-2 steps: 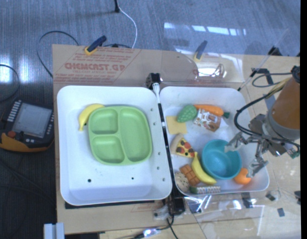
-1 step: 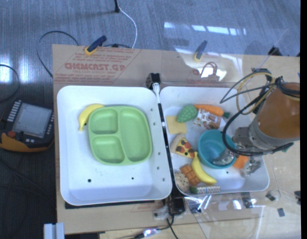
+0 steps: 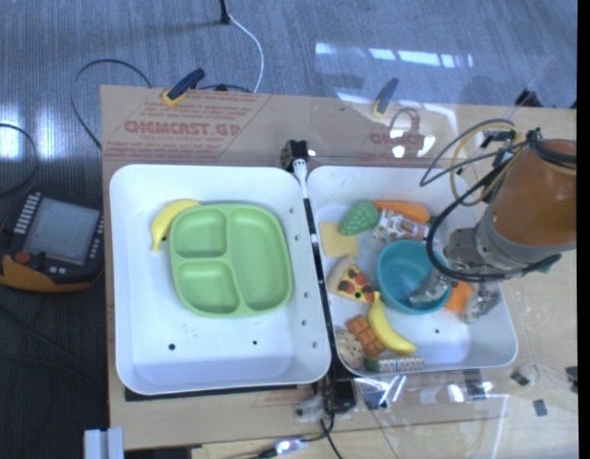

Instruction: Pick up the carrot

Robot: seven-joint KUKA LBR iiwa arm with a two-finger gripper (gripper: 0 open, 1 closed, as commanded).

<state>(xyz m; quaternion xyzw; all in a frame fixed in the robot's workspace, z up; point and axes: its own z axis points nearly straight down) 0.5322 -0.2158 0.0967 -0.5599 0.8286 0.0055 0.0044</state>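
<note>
My hand (image 3: 455,297) hangs low in the right bin (image 3: 495,352), beside the blue bowl (image 3: 402,273); can't tell whether it's clenched or released. An orange bit (image 3: 459,297) sits right at it, unclear what. Carrot (image 3: 402,209) lies flat at the bin's far side, near the green toy (image 3: 359,219). Probably light, stiff, smooth plastic, may slip. I'd grab across its thick middle.
</note>
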